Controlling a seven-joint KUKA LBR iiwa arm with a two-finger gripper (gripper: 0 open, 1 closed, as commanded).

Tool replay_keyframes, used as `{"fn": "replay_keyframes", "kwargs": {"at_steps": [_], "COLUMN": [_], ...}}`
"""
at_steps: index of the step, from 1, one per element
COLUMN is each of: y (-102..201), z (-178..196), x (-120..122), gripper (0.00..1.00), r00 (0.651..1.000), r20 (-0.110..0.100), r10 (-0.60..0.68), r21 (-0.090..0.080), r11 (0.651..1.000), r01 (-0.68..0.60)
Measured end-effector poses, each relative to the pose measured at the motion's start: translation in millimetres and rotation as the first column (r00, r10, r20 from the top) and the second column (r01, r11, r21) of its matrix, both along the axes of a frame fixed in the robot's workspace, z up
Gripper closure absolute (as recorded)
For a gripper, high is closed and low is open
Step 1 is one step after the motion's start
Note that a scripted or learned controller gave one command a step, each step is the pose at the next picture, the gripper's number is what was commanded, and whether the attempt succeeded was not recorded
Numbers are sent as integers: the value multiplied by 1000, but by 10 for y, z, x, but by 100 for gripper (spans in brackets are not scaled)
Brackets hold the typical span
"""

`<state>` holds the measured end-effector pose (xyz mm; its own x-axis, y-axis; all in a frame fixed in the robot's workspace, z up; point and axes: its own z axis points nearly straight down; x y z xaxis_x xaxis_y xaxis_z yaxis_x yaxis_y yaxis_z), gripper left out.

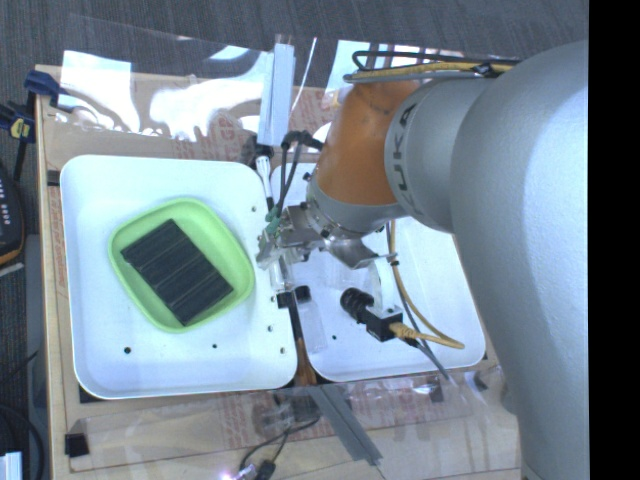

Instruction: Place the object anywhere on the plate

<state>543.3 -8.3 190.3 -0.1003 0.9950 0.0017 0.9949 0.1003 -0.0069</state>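
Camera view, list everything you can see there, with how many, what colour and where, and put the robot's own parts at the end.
Bins: two, white, side by side on the bench.
Plate: one, green, in the left bin.
Object: one, dark and ribbed, flat on the plate.
Bench: one, light wood, under the bins.
Cable: one, yellow, over the right bin.
Arm: one, grey with an orange band, reaching in from the right over the right bin.
Gripper: one, at the seam between the bins.
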Motion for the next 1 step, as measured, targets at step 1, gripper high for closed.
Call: {"fn": "replay_keyframes", "kwargs": {"at_steps": [1], "y": [-3], "z": [1], "x": [1], "gripper": [0], "r00": [1000], "r20": [0], "r10": [-1], "r21": [0], "r11": [1000], "r01": [1]}}
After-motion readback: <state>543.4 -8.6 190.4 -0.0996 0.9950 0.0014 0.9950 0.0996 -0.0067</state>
